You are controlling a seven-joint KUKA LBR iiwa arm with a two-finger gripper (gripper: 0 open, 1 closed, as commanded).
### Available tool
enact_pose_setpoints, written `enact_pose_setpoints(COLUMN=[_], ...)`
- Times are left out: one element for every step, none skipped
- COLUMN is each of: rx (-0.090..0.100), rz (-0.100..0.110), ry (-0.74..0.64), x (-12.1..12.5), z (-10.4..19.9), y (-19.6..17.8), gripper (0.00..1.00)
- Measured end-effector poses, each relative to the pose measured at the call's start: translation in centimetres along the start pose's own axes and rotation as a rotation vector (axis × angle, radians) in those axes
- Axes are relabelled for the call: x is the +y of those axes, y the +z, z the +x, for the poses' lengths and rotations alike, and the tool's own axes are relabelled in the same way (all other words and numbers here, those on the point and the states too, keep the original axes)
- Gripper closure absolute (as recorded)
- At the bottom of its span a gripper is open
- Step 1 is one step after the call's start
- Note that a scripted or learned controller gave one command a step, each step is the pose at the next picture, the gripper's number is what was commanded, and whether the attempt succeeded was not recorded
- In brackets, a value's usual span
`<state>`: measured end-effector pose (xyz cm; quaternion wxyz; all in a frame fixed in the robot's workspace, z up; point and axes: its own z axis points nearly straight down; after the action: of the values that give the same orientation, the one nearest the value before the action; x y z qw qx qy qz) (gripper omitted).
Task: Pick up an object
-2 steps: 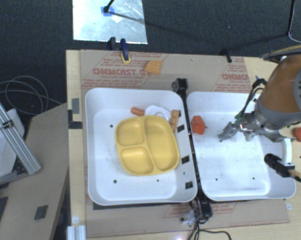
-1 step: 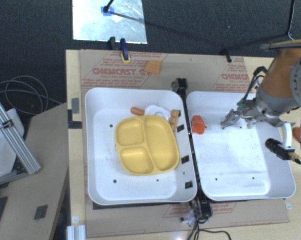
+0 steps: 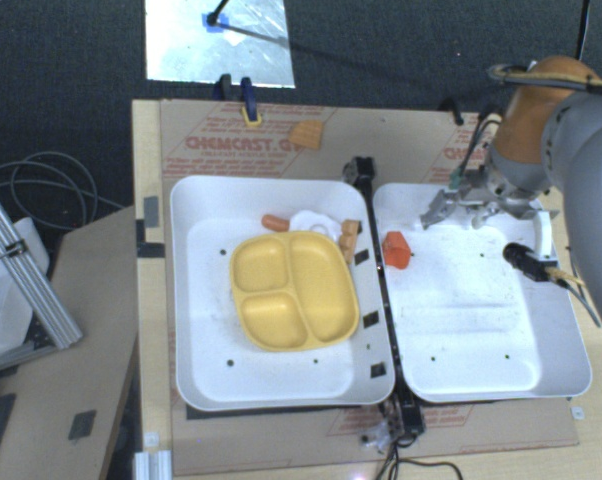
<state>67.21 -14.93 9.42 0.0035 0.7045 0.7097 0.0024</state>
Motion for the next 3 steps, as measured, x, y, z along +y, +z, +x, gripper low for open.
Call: enact_pose_setpoints(rx=[-0.001,-0.006,0.004], rz=[0.001,-0.011,0.008], ry=[0.000,0.008,-0.002], x=[-0.2,-1.6,-2.5], z=[-0.1,-4.9,2.4], y=[-1.2,-21.7,-17.7], gripper=[1.00,1.00,1.00])
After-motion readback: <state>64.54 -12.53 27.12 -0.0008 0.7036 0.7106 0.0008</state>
